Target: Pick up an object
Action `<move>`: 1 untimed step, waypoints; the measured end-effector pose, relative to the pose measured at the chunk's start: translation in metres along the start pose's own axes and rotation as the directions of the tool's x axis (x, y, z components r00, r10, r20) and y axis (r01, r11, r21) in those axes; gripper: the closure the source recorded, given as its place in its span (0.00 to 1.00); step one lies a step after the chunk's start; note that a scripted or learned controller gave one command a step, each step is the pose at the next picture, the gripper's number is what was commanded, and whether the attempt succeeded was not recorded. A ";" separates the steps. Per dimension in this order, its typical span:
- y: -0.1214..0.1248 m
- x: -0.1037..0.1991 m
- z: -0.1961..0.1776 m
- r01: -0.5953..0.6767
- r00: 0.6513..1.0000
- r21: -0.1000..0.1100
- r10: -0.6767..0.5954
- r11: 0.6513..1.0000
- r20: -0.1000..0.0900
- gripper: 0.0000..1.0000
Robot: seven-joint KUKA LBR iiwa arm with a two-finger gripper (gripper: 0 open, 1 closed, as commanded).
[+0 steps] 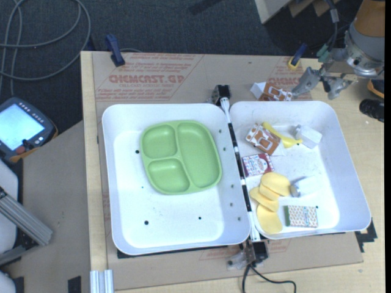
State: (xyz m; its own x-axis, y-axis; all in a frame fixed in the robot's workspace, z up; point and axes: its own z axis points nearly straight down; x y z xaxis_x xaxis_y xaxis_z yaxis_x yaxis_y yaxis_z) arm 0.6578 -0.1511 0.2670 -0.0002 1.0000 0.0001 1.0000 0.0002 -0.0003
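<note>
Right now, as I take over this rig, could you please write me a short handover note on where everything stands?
Hand: raised over the right bin's far rim, nothing seen between its fingers.
Right bin: brown-and-white carton, small red-and-white packet, yellow foam pieces, green patterned box, white block.
Another carton lies outside, behind the bin.
Left bin: green divided plate.
Done: nothing lifted yet.
Left: descend, grasp one object, lift it.

You can't read the gripper (322, 82) finger state, too blurred at far right. Arm (369, 17) is cut off by top-right edge. Pendant (21, 129) cropped at left edge. Small grey obj (295, 188) by yellow pieces (270, 194): unclear what it is.
</note>
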 end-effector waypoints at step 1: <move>-0.007 0.025 0.125 0.001 1.000 0.002 -0.001 1.000 -0.001 0.00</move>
State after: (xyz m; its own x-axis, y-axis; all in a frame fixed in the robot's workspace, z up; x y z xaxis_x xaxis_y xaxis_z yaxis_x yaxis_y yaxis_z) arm 0.6505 -0.1263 0.1416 -0.0008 1.0000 0.0006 1.0000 0.0008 -0.0022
